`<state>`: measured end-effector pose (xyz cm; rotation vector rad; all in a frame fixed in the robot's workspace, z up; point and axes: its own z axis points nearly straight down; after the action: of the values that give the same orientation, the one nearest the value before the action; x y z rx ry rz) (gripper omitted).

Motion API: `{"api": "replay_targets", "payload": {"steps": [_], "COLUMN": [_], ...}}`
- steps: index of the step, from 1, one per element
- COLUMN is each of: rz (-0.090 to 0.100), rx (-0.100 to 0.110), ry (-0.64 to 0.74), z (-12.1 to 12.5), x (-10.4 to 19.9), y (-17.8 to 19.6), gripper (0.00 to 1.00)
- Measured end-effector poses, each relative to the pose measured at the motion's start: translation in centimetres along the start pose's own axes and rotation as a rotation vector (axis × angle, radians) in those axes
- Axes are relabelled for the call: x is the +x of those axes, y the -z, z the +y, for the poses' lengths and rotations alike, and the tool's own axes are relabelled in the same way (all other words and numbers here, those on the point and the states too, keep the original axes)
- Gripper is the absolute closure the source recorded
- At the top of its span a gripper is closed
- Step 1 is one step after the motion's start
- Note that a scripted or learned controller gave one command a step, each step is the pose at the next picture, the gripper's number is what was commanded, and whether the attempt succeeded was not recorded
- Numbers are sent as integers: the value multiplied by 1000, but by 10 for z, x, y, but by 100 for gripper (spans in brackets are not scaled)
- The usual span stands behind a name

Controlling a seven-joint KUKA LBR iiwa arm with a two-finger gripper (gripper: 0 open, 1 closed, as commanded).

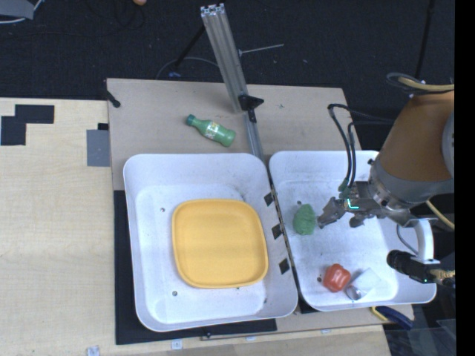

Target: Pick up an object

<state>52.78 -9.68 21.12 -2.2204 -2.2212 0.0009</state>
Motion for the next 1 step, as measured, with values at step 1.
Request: {"api": "replay_targets", "payload": {"steps": [1], "rz": [0], "rx": [0], "ry": [0], "z": [0], "x": [0], "y": [0], "gripper": [0]}}
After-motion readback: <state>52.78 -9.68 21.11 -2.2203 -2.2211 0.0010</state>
